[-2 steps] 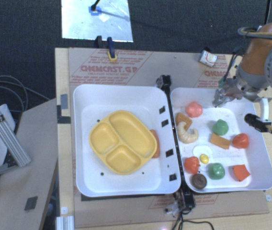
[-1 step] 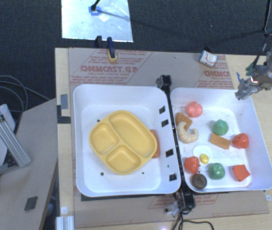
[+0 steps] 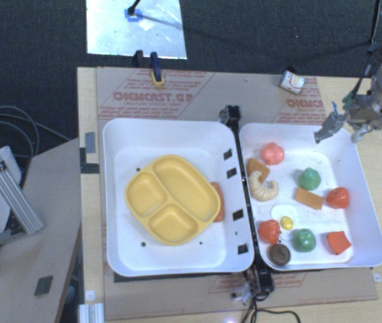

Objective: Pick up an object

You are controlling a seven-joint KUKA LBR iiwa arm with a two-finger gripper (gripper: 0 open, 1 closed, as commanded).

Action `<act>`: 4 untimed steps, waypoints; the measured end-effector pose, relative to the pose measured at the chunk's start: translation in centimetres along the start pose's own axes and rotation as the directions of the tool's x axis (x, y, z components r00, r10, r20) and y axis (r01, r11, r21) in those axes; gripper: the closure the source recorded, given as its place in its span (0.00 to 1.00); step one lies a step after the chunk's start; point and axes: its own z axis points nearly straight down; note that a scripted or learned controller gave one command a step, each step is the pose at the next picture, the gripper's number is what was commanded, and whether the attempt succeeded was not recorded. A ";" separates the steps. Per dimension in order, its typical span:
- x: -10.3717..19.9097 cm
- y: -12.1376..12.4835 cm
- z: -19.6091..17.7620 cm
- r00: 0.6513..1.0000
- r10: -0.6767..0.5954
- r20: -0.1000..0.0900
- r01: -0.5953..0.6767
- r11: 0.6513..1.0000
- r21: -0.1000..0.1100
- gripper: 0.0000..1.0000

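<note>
Right bin, near edge first: brown puck, green ball, orange-red block. All look like small plastic play-food pcs; judged light, rigid, smooth, so prone to slip under a poor pinch.

Mid row: red lump, fried egg (flat, low profile, hard to pinch), orange wedge, red pepper, croissant.

Far row: green pepper, pink piece.

Recommended target: green pepper. It sits apart from neighbours w/ room for both fingers. Take hold across widest part, approx. vertical approach. Rounded pcs may squirt out, so centre the pinch.

Left bin: yellow divided tray, wide and awkward; skip.

Gripper: over far right corner of right bin, fingers spread, nothing between them. Well apart from all pcs.
</note>
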 end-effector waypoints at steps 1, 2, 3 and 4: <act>-3.1 -1.4 17.2 1.000 0.003 -0.002 -0.003 1.000 0.007 0.00; -3.0 -1.0 15.3 1.000 0.000 0.000 0.000 1.000 -0.003 1.00; -2.0 -2.9 6.5 1.000 -0.001 0.000 0.001 1.000 -0.004 1.00; -2.0 -2.9 7.0 1.000 0.001 -0.001 -0.001 1.000 0.000 0.00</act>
